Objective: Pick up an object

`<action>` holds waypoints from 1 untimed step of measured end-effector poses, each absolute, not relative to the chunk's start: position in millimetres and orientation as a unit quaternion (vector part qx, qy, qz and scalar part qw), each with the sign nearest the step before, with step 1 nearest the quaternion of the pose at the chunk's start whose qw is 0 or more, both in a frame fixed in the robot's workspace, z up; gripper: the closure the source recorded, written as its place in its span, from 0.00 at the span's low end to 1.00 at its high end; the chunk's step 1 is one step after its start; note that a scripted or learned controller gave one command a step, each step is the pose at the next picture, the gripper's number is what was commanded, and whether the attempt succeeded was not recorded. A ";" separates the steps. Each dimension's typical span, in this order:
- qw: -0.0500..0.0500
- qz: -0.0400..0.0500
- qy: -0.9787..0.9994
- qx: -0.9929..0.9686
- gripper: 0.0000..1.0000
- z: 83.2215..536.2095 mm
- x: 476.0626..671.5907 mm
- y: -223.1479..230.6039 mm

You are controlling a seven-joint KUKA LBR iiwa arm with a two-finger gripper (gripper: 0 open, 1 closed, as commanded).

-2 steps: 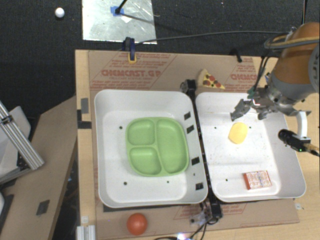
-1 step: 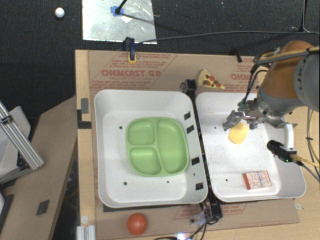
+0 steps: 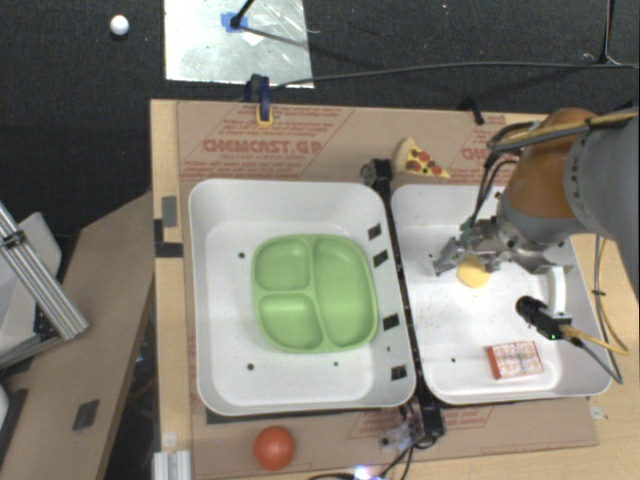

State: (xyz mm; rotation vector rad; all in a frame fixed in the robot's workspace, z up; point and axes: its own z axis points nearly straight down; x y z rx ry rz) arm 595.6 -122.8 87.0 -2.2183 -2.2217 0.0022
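Your tool (image 3: 462,258) is low inside the right bin (image 3: 448,330), in the far half of that bin. You cannot tell from here if it is open or closed. Nothing can be seen held in it.

Just under the tool, on the floor of the right bin, lies a yellow lump (image 3: 474,275). The tool is right beside it, maybe touching it, but the lump looks like it rests on the bin floor. So the pick is not done yet. It looks like you are at the reach and grab step, with the lump as the likely thing to take.

What is left: get the tool around the lump, close on it, and lift it clear of the right bin.

A red box (image 3: 514,360) lies flat in the near part of the right bin, apart from the tool. It has not been picked either.

To the left of the right bin sits the left bin (image 3: 225,268) with a green plate (image 3: 312,293) in it. Just past the far edge of the right bin, a pizza slice (image 3: 422,160) lies on the surface. A red ball (image 3: 273,447) sits on the surface, well off to the near left of the right bin.
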 end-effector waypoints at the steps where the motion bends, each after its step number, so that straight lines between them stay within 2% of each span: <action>1: -0.002 -0.001 -0.708 -0.707 1.00 101.1 597.6 -123.4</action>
